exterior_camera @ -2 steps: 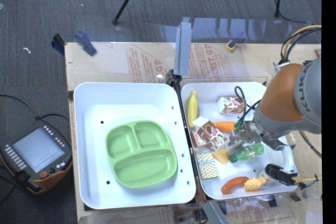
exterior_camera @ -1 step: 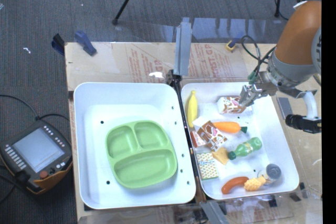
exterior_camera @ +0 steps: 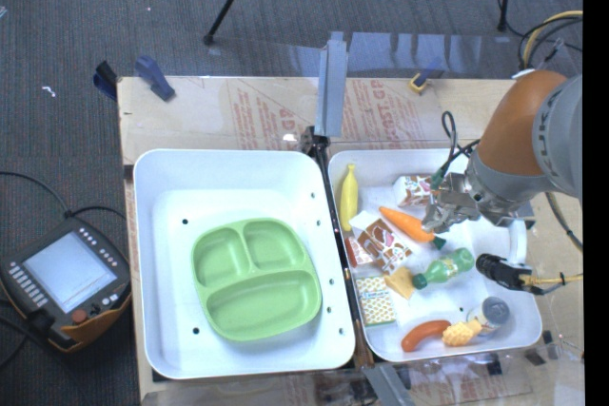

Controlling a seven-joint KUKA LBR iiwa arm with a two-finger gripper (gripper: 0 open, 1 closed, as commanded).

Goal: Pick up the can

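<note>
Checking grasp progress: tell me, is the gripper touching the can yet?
Apart. The camera view shows the gripper above the carrot near the right bin's middle, while the can sits at its lower right corner.

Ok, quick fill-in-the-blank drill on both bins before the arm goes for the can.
1. The green tray lies in the ____ bin.
2. The can sits near the right bin's ____ right corner.
3. The gripper hovers beside the ____, well short of the can.
Missing words: left; lower; carrot

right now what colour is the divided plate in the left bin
Light green; the divided plate shows best in the camera view.
</note>
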